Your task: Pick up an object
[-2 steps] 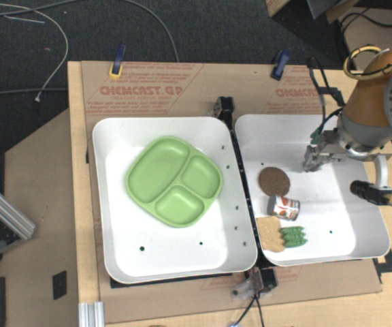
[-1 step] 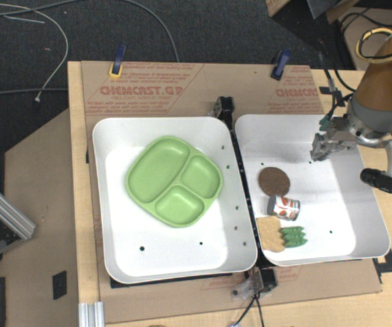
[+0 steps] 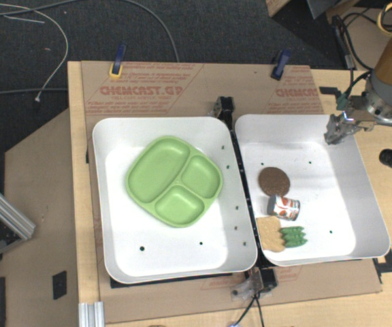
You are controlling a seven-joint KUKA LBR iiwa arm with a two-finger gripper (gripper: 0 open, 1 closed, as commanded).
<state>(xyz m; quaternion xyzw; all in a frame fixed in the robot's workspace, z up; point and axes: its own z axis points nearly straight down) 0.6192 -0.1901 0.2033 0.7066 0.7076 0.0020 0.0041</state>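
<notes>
Several small objects lie near the left side of the right bin (image 3: 346, 176): a brown round cookie (image 3: 274, 180), a small can with a red and white label (image 3: 285, 208), a tan cracker-like piece (image 3: 269, 234) and a green toy (image 3: 293, 236). My gripper (image 3: 337, 129) hangs over the bin's far right corner, well away from all of them. Nothing shows between its fingers. Whether they are open or shut is too small to read.
The left bin (image 3: 114, 237) holds a green divided plate (image 3: 174, 180). A black divider runs between the bins. Blue clamps (image 3: 118, 60) pin the cardboard base at the back. The arm comes in from the upper right.
</notes>
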